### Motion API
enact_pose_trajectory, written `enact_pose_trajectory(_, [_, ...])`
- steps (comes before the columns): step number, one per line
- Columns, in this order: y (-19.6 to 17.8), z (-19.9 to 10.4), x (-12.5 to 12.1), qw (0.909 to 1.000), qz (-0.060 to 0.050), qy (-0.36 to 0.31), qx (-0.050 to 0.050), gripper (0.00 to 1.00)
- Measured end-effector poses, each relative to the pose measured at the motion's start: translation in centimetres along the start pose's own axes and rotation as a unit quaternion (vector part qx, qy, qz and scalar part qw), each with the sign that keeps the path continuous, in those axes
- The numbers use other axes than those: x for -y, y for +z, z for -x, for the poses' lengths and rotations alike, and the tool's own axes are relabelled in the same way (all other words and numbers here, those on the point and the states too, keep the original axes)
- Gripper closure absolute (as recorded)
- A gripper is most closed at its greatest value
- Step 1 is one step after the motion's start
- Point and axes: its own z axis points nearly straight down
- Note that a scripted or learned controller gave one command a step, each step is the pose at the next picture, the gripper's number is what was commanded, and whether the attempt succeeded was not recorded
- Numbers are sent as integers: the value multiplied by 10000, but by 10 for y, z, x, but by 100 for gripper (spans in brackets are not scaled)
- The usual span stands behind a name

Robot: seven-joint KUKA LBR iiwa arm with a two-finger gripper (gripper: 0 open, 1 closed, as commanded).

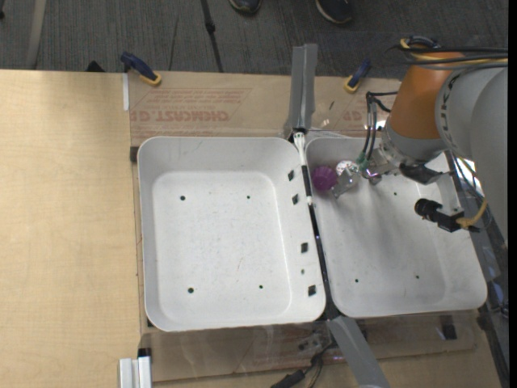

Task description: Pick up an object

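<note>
In the camera view the grey arm with its orange band point(416, 103) reaches in from the upper right of the frame, over the right white bin point(404, 289). Its gripper point(346, 178) sits low at that bin's upper left corner, just beside a small purple object point(323, 179) lying near the divider; whether the pincer is wide or narrow, I cannot tell. The left white bin point(161, 241) fills the frame's middle.

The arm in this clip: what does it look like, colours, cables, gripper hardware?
A bulky light-grey arm with a rounded orange band above the wrist. Dark cables loop beside the band. The gripper is small, silvery metal; a black fitting with a yellow-tipped lead juts from the wrist.
</note>
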Motion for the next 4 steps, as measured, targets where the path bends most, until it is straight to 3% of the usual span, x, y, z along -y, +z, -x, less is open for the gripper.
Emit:
enact_pose_trajectory(1, [2,112,14,9995,-68,308,-91,0])
enact_pose_trajectory(2, [-1,4,-23,10000,3,42,-7,0])
enact_pose_trajectory(3, [0,46,87,9977,-3,-678,1,0])
enact_pose_trajectory(4, [-1,45,-10,9918,0,-1278,6,0])
